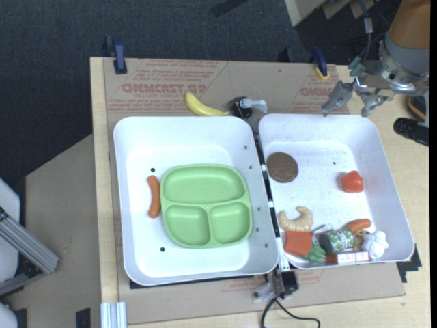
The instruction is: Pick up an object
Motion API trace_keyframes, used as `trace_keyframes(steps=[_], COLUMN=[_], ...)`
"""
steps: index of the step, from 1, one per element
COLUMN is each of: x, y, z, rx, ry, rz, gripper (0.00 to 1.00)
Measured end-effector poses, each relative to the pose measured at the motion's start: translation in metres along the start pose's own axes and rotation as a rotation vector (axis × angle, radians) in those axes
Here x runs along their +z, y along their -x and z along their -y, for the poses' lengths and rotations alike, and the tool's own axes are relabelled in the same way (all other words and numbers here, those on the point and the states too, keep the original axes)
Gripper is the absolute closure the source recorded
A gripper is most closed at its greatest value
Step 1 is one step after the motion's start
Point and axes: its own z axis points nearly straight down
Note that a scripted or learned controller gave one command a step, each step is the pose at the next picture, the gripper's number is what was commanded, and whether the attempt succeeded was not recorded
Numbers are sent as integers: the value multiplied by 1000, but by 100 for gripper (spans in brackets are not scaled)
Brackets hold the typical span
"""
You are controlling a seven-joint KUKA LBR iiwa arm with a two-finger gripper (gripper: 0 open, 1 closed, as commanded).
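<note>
My gripper [355, 100] hangs above the far rim of the right bin [382, 156], fingers spread open with nothing between them. In that bin lie a brown round cookie [281, 167], a red tomato-like piece [351, 182], a tan croissant [295, 218], an orange-red block [298, 242], a small sausage [358, 225] and a cluster of small items [345, 244] at the near edge. The left bin [130, 183] holds a green divided plate [205, 204] and an orange hot dog [153, 196].
A yellow banana [203, 106] lies on the cardboard behind the left bin, next to a small black and white object [247, 105]. Blue clamps [118, 52] [319, 63] grip the board's far edge. A black cable [287, 299] runs off the front.
</note>
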Motion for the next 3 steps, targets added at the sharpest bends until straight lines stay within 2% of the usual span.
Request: trace_keyframes(steps=[1,2,3], x=[50,166,177], y=[44,74,57], z=[56,63,83], rx=[2,0,1], ry=[-4,3,-2], rz=[-1,1,-2], gripper=[0,0,0])
